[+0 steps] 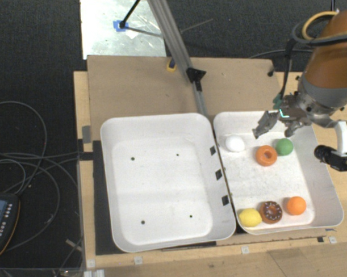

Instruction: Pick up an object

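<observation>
A: How many things do you count?

B: Two white bins on the table point(160, 84), and six small things, all in the right bin point(320, 184). The left bin point(156, 130) has only bare floor with four dark dots.

A: Name the six.

B: One white ball point(235, 144) near the top left corner, one orange ring point(266, 155) and one green ball point(284, 146) just beside each other in the middle. Along the near edge sit one yellow lemon point(250, 217), one brown donut point(271, 212) with sprinkles, touching the lemon, and one orange ball point(296, 205).

A: And the arm?

B: The gripper point(277, 126) hangs over the upper part of the right bin, its jaws spread apart with nothing between them, above the ring and green ball.
</observation>
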`<state>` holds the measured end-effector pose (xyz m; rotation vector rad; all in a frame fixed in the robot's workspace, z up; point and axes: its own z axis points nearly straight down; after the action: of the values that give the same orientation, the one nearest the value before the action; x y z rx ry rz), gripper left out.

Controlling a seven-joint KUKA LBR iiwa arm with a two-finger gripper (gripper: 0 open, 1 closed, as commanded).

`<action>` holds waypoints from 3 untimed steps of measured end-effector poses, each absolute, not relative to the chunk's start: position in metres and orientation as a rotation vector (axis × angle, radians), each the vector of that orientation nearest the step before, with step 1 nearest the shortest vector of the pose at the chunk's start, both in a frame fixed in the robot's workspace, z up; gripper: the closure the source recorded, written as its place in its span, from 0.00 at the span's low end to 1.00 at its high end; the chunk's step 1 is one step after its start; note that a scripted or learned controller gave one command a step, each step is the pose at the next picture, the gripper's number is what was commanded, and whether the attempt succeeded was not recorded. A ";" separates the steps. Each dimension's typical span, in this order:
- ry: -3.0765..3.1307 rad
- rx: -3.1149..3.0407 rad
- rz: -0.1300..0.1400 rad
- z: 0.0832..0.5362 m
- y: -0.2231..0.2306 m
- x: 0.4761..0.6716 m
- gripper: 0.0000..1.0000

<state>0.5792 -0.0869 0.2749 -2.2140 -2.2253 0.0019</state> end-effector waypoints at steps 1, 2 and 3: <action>-2.226 -2.218 -0.002 0.277 -0.087 0.580 0.00; -2.220 -2.220 0.003 0.231 -0.093 0.586 0.00; -2.219 -2.220 0.004 0.179 -0.103 0.585 0.00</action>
<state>0.5848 -0.1034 0.1789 -2.2201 -2.2186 0.0040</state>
